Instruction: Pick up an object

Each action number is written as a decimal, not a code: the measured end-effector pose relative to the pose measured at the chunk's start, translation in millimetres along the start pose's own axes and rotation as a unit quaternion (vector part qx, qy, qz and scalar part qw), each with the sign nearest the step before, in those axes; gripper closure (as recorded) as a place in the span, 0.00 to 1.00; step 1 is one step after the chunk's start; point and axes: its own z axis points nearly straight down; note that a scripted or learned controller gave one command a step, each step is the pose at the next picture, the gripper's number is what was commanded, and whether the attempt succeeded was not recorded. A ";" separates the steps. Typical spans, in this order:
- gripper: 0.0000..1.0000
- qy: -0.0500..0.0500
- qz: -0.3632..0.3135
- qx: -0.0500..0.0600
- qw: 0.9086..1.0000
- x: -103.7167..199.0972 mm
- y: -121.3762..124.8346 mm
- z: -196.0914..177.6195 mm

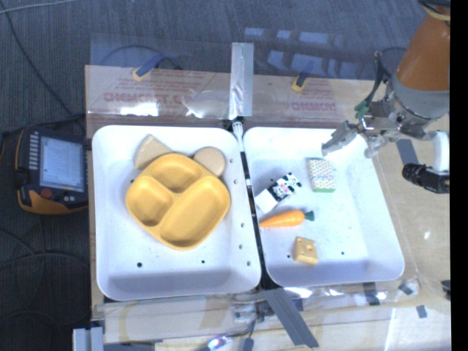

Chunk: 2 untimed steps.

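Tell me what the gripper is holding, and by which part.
Nothing. The gripper hangs over the right bin's far right corner, jaws open, nothing between them, apart from the box and carrot.

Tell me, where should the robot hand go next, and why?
Probably down and a little left, toward the small speckled block. The gripper hangs just above the right bin holding nothing, and that block lies closest to it.

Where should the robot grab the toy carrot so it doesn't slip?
Probably across the thick middle of the carrot, coming straight down from above. It lies flat, pointing left to right in the right bin, so the fingers should close on its long front and back sides.
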 end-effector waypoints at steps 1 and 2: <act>0.00 0.000 -0.038 0.001 0.999 -27.4 -20.0 115.5; 0.00 -0.003 -0.105 -0.005 0.994 -40.5 35.6 178.1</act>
